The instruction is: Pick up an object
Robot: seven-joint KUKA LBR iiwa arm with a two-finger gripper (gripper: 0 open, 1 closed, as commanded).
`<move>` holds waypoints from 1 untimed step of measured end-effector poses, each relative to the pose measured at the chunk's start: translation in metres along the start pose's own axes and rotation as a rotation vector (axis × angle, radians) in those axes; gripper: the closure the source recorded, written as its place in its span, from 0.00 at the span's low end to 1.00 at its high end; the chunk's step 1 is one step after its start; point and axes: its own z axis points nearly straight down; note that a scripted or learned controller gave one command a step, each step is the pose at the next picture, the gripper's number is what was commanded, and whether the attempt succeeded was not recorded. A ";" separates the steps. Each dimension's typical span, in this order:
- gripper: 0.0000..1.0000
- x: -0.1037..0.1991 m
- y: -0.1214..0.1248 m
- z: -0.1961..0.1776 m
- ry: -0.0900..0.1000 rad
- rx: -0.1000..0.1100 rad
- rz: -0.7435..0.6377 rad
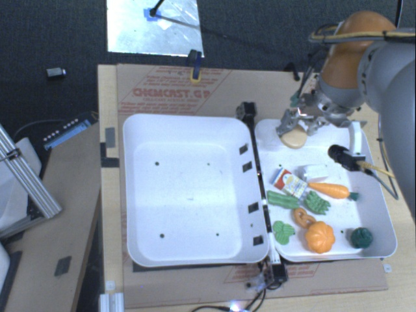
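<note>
Tan rounded piece (294, 138) under gripper (298, 123) at bin's (383, 229) 11 o'clock corner, claw opening and hold impossible to tell; likely slipping off against rim.

Left bin (188, 187): wide open floor, nothing blocking a descent.
Right bin (383, 229): near half crowded, carrot (330, 190), pumpkin (319, 236), green vegetables (305, 201) packed close together.
Far corner: the arm (364, 57) hangs over it.
Divider: black clips (249, 168) along the shared rims.

Shiny foil sheet (155, 17) beyond the cardboard-covered bench (175, 90)
</note>
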 end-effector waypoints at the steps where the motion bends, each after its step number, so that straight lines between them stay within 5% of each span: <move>1: 1.00 0.069 -0.017 -0.017 0.004 0.008 -0.005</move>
